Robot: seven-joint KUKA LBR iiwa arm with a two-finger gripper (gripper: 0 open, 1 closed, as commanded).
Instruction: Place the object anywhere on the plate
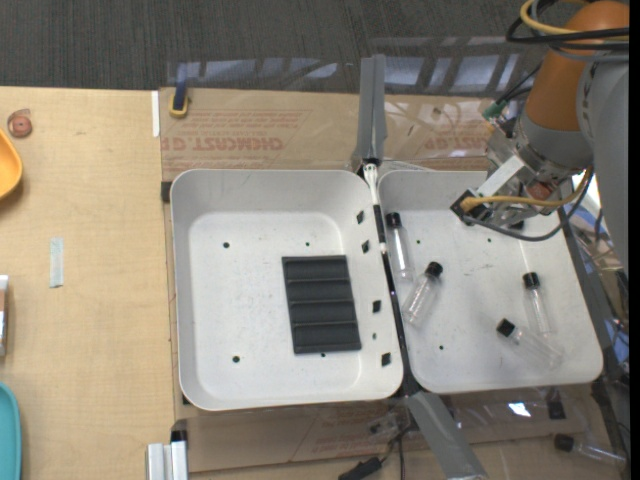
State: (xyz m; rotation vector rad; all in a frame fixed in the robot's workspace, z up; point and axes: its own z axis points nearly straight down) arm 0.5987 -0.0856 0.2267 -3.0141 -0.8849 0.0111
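In left bin: black ridged plate, flat, near middle. In right bin: four clear tubes with black caps, all well apart from plate. The first vial lies along left wall; second vial just beside it, tilted; third vial and fourth vial lie toward right side. Above far edge of right bin: gripper, open or closed, cannot tell.

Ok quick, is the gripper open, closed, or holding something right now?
Gripper: cannot be told; it hangs over the right bin's far corner.
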